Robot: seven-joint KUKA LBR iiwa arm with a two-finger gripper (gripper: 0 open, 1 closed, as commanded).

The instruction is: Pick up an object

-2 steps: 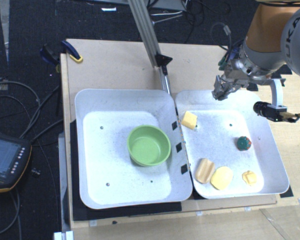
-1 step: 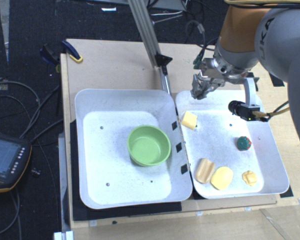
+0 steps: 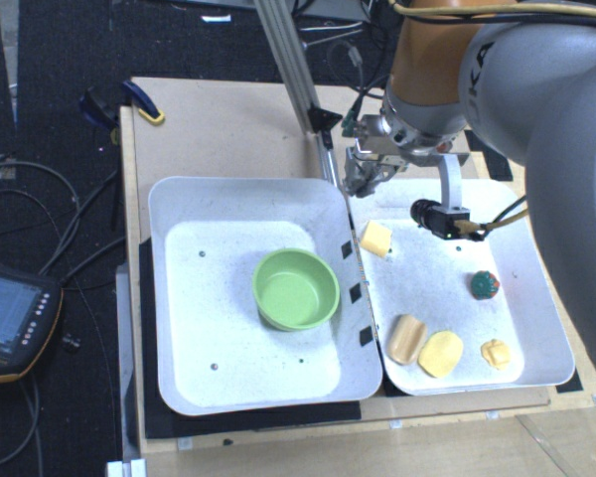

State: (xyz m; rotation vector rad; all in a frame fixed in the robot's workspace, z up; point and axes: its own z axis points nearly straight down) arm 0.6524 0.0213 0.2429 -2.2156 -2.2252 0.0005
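Objects lie mostly right of the green bowl, which sits in the left bin: a yellow block, tan piece, yellow lump, green ball. Gripper hovers above the block, near the bins' shared wall; whether it is parted, I cannot tell. Descending here risks striking that wall or nudging the block aside.

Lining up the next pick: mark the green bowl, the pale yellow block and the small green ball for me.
green bowl (image 3: 296,288): camera view, inner floor of bowl.
pale yellow block (image 3: 376,238): camera view, top face.
small green ball (image 3: 485,285): camera view, middle of ball.
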